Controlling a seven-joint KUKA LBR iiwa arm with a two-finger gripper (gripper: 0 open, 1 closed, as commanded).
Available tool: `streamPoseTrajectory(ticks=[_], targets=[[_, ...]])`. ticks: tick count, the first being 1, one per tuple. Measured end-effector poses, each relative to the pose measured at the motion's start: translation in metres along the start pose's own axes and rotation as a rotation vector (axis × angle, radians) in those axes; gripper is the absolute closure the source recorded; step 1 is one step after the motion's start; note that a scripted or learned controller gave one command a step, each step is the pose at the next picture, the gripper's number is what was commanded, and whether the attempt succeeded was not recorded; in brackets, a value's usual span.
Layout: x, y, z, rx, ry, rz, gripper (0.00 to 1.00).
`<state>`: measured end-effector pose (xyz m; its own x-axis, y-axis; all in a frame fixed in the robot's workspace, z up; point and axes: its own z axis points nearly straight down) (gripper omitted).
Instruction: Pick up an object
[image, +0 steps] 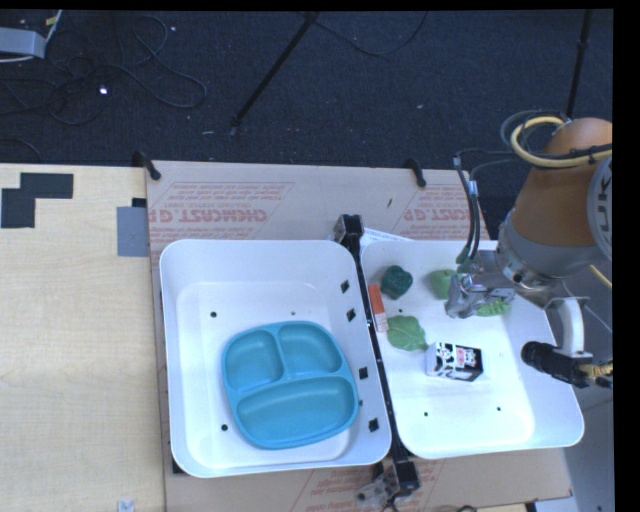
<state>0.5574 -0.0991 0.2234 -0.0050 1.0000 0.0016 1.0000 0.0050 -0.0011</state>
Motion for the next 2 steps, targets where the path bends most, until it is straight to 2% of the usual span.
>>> streamPoseTrajectory(ticks=[1,2], targets=[[0.057,0.012,-0.007,0.001,0.000,0.000,1.00],[0.106,0.022,0.003,0.002,-0.001,0.002,1.00]])
